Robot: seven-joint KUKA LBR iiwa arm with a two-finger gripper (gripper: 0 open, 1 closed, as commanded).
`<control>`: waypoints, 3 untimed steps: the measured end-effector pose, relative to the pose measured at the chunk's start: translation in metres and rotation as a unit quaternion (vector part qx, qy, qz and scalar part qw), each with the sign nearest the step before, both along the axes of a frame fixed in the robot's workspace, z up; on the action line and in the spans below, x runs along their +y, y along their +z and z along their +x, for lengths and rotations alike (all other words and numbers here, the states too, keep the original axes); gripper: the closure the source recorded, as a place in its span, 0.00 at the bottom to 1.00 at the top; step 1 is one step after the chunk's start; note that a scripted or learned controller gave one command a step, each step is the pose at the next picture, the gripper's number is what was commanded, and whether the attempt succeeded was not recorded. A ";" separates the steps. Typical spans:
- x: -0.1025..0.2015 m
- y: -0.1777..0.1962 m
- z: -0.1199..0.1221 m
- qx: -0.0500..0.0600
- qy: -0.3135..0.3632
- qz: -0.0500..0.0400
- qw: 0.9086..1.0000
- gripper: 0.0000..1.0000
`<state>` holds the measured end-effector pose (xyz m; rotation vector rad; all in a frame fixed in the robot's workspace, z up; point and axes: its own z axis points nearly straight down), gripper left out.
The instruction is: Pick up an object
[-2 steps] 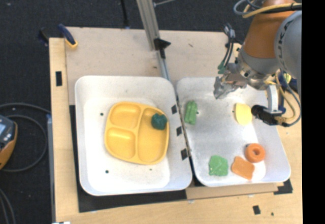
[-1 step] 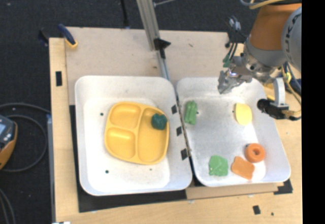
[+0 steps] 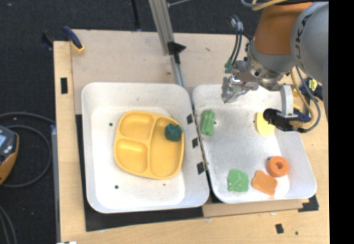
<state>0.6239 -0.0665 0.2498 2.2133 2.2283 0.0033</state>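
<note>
Above right bin (image 3: 243, 126), end effector (image 3: 235, 91), nothing held

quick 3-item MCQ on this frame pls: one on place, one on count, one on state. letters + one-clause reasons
1. Where does the dark green object lie?
A. In the yellow divided tray
B. On the floor of the right bin
C. On the bare bench

2. How many orange things lie in the right bin?
A. None
B. Two
C. Four

3. Where does the gripper stand?
A. Down inside the yellow tray
B. Over the right bin's far edge, with nothing seen between its fingers
C. Gripping the orange ring

Key:
1 A: it sits in a compartment of the yellow divided tray in the left bin.
2 B: an orange ring and an orange block.
3 B: it hangs apart from every object.
</note>
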 end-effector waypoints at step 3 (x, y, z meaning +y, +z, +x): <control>0.143 -0.001 -0.031 0.001 0.000 0.000 1.000 1.00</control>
